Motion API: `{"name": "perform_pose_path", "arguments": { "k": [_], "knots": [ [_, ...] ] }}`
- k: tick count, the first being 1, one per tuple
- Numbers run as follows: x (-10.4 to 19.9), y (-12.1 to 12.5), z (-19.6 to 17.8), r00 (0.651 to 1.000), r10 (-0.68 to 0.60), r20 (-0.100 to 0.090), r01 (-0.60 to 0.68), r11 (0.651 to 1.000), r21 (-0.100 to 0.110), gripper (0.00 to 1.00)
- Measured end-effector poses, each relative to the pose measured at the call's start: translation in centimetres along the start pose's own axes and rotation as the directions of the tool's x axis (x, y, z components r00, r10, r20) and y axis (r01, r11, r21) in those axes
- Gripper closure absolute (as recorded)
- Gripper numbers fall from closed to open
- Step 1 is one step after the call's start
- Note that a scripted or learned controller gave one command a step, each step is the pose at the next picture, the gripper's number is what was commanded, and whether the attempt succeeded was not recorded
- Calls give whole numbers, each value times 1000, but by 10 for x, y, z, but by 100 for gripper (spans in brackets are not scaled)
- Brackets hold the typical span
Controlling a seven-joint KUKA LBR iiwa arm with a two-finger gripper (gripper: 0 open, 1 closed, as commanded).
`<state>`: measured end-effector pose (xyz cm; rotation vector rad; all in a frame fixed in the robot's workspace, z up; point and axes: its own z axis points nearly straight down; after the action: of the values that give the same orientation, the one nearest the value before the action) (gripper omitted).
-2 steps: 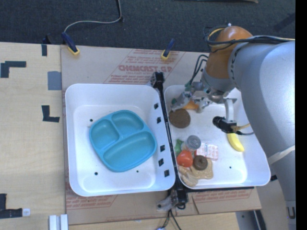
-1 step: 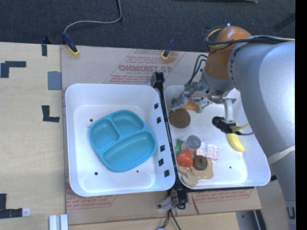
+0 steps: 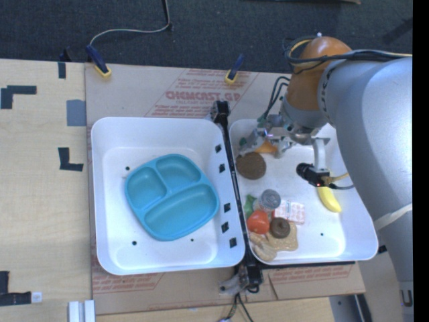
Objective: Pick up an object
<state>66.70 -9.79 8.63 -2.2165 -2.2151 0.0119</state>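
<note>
Grey metal gripper (image 3: 267, 138): low over the far left corner of the right bin (image 3: 358, 243), under the orange wrist band. Jaw state: cannot be told, as the wrist and cabling hide it. Nothing is seen gripped.

Items, from the gripper outward:
- Small orange piece (image 3: 269, 148): directly at the near side of the gripper, touching or nearly touching it; which cannot be made out.
- Brown round object (image 3: 251, 166): just beside the orange piece, toward the bin's left wall, apart from the gripper.
- Grey disc (image 3: 270, 198): mid-bin, well clear of the gripper.
- Green piece (image 3: 250, 202): beside the grey disc, against the left wall.
- Red-and-white packet (image 3: 291, 211): just right of the grey disc.
- Red tomato-like item (image 3: 258, 221): below the green piece.
- Brown ring (image 3: 279, 228): touching the red item on its right.
- Tan flat item (image 3: 273, 247): near edge of the bin, partly under the brown ring.
- Yellow banana (image 3: 328, 199): right half of the bin, well apart from the gripper.

Left bin (image 3: 114, 153): holds one blue divided plate (image 3: 173, 195), lying flat near the centre.

Both bins rest on a cardboard sheet (image 3: 188, 92).
</note>
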Motion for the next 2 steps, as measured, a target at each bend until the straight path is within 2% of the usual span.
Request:
{"name": "perform_pose_path", "arguments": {
  "k": [2],
  "knots": [
    [-6, 1, 0, 1000, -3, -5, 3, 1000, -2, 0]
  ]
}}
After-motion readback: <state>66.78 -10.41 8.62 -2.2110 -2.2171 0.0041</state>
